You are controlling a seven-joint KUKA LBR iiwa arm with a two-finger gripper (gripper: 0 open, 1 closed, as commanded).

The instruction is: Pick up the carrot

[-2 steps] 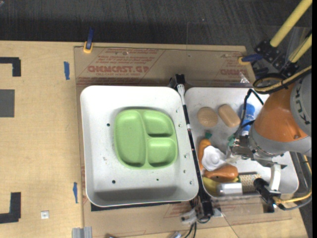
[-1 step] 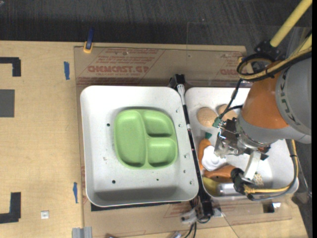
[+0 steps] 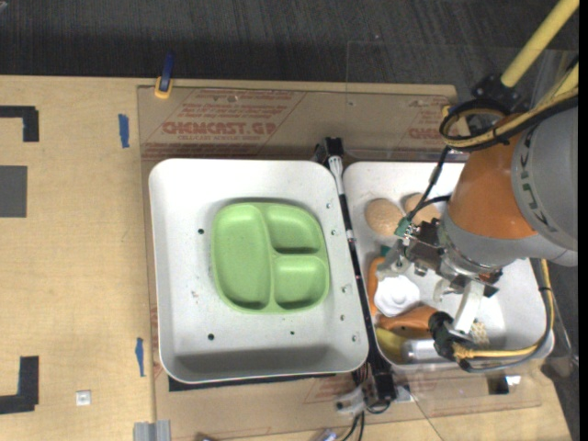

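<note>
Orange shows low in the right bin (image 3: 537,283): the carrot (image 3: 411,319) lies among the clutter, touching a white item (image 3: 397,294) and just above a banana (image 3: 390,340). Your claw (image 3: 413,246) hangs over that pile, a little above the carrot; you cannot tell how it is set or whether it has anything. The left bin (image 3: 184,200) holds a green tray (image 3: 271,255). This looks like the approach step. Next, you need to descend onto the carrot alone.

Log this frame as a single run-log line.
arm: over right bin | gripper: low among the items | carrot: lying in bin, grasp unconfirmed | left bin: green divided plate
</note>
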